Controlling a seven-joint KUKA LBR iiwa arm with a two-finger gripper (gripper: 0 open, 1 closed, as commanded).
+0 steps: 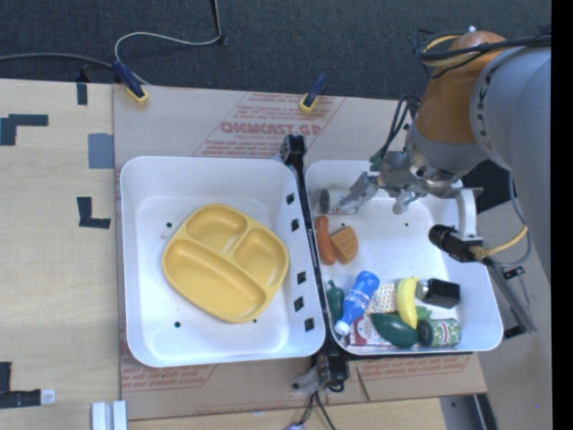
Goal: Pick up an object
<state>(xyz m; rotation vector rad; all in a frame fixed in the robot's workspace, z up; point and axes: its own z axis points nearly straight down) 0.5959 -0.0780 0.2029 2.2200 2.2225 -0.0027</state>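
The grey arm with orange band [466, 97] is reaching in from the right, its two-finger gripper [372, 195] hanging with jaws apart and holding nothing over the right white bin [488, 303], beyond the orange sausage-shaped toy [324, 240].

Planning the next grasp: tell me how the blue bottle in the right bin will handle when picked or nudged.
The blue bottle lies on its side, so a nudge would probably roll it. It looks like plastic, likely light and somewhat slippery. The banana and green items crowd it, so the gripper may jostle them.
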